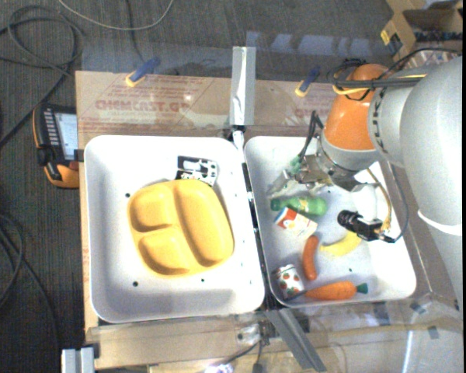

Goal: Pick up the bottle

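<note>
- Bottle (299, 205): small, green, lying on its side in the right bin (400, 282), upper-left part, long axis roughly left to right.
- Neighbours: small red-and-white carton (295, 222) touching or just below it; red pepper (311, 257), banana (342, 245), carrot (332, 291) and a small printed cup (288, 280) lower in the same bin, apart from the bottle.
- Gripper (301, 173) sits just above the bottle, at the end of the arm (419, 123) reaching in from the right. State of the jaws: cannot tell, since the wrist and cabling hide them. Nothing seen between them.
- Left bin (101, 286) carries a yellow divided tray (180, 228) and a black-and-white card (196, 169); not involved.
- Handling, judged: looks like light plastic, stiff enough to squeeze without collapse, smooth and round, so likely to roll or slip out sideways when pinched.
- Hold point, judged: across the middle of the body, jaws closing at right angles to the long axis; neck end too narrow.
- Risk: carton alongside may block one jaw or get caught too.
</note>
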Tool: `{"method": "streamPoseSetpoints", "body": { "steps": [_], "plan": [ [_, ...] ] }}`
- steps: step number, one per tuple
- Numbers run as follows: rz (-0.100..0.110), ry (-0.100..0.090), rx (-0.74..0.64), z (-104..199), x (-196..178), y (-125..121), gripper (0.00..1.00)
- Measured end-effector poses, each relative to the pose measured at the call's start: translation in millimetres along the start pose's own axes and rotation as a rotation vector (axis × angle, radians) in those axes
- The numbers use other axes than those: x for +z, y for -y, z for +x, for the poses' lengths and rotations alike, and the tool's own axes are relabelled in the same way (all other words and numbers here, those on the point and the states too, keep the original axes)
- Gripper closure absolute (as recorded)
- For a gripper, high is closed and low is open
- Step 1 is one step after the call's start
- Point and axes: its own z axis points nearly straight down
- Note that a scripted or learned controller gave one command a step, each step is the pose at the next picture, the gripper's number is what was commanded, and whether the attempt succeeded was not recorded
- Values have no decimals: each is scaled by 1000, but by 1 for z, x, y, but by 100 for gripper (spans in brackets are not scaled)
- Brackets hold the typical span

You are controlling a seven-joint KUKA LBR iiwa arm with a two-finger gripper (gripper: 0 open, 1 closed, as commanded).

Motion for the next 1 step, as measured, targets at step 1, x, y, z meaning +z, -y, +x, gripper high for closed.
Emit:
{"method": "streamPoseSetpoints", "body": {
  "steps": [1],
  "plan": [
    [-11,6,-19,-38,3,53,0]
  ]
}}
